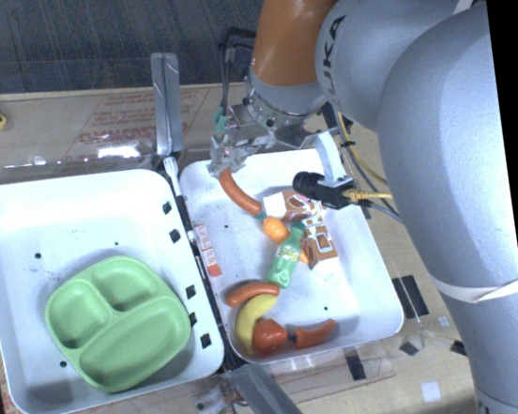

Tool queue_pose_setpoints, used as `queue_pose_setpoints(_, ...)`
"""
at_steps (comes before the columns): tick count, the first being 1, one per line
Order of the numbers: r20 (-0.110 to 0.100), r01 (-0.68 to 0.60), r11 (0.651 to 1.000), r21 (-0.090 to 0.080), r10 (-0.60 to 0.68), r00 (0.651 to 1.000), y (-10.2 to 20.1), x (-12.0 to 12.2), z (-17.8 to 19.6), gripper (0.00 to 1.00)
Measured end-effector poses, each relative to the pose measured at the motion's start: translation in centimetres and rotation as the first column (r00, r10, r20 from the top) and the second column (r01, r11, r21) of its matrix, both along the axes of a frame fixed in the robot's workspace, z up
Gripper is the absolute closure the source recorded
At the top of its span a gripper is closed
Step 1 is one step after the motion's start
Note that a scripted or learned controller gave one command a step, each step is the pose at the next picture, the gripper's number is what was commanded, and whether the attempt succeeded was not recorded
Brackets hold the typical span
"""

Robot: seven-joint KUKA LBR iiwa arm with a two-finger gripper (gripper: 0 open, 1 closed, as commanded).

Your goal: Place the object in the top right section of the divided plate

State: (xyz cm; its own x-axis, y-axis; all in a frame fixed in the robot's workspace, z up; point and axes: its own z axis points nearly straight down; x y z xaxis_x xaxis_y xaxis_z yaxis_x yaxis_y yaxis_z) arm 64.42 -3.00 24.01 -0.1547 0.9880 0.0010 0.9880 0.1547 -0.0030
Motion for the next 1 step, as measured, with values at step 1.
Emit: queue_pose_setpoints(1, -0.002, -0.015, 1.0, 0.0, 0.015, 1.0, 5.57, -1.52, 0.0, 1.0)
